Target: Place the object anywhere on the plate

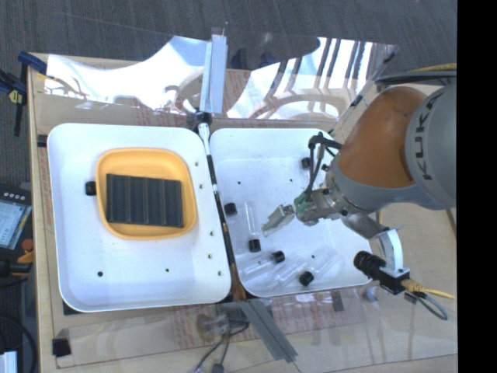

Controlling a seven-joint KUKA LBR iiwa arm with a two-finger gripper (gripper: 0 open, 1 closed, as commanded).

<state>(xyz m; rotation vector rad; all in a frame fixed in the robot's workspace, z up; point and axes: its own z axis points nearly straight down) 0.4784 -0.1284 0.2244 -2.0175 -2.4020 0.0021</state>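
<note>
The clear plastic vials with black caps [289, 269] lie just below and left of the gripper [277, 220], in the right white bin [256, 150]; they look light, stiff, slick and prone to rolling, so I would grip one across its barrel. Whether the fingers are apart, I cannot tell. Far left, the yellow plate [116, 165] carrying a dark ribbed slab [145, 199] sits in the left white bin [70, 231].
</note>
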